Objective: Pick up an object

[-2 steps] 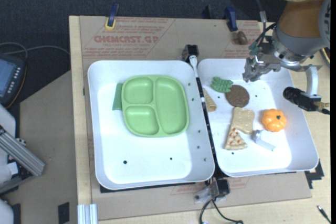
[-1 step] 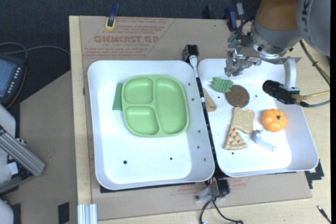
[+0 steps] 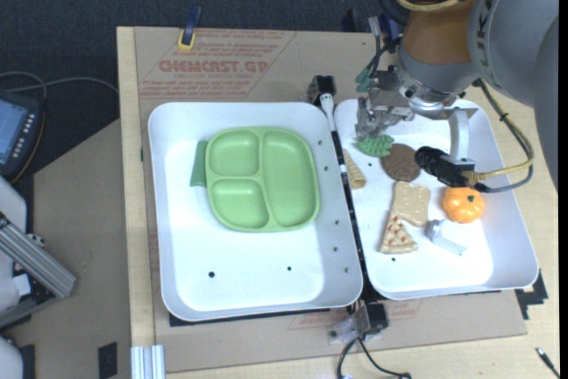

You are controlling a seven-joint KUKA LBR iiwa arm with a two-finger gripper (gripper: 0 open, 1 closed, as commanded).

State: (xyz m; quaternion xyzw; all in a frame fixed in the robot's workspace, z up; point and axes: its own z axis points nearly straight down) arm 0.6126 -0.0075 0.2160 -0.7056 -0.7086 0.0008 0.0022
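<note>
While the grey arm [image 3: 510, 9] hung over the far end of the right bin [image 3: 508, 255], its gripper [image 3: 376, 122] stood low above that bin's far left corner, close to the wall shared with the left bin [image 3: 177, 266]; how wide it stood could not be made out from above, nor whether it had hold of anything. A green leafy piece [image 3: 374, 144] lay directly beneath it, so close that touching and apart could not be told; this piece rested on the bin floor, just beside a brown round disc [image 3: 401, 163] on its right. A tan cone [image 3: 355, 174] lay nearer the camera along the left wall, apart from the leafy piece; a pale cracker [image 3: 411, 200] sat below the disc, and a wedge like a pizza slice [image 3: 399, 238] lay just beside the cracker's near end. An orange fruit [image 3: 463, 206] sat towards the right of the bin; a small grey-and-white piece [image 3: 445, 238] lay near it, between the fruit and the wedge. A green divided plate [image 3: 263, 177] rested in the left bin, towards its far side, with a darker green flat thing [image 3: 197, 164] showing from under its left edge; both bins stood on a brown board [image 3: 222, 67] printed with red lettering, with a blue-and-yellow clamp [image 3: 188, 29] at its far edge.
</note>
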